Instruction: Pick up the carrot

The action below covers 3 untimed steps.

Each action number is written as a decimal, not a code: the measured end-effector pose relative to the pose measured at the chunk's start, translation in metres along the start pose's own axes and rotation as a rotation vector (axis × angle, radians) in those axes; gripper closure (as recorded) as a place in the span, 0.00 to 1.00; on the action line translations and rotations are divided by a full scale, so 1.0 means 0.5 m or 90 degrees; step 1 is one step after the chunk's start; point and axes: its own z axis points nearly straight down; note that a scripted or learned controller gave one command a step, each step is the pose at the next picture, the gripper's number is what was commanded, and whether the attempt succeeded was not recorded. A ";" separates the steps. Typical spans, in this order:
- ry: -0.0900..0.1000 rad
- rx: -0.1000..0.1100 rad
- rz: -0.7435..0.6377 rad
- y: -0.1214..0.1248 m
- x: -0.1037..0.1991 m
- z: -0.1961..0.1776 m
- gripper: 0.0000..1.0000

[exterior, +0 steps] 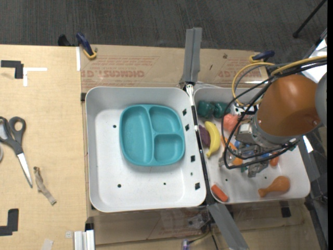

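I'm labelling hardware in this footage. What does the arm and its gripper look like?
The arm is grey with a broad, rounded orange band above the wrist. Yellow and black cables loop from it toward the wrist. The gripper below is a dark metal assembly with small blue and orange wires around it.

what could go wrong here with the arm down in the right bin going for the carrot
1. The carrot lies at the right bin's near-left corner, apart from the gripper, so a close here would likely miss it.
2. The banana, a purple piece and a chicken drumstick crowd the gripper; it could catch or knock one instead.
3. The arm covers much of that bin, hiding what sits under it.
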 end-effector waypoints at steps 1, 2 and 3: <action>-0.002 0.002 -0.002 -0.001 -0.005 -0.019 1.00; -0.002 0.002 -0.002 -0.001 -0.005 -0.020 0.00; -0.002 0.002 0.021 -0.216 -0.075 -0.001 0.00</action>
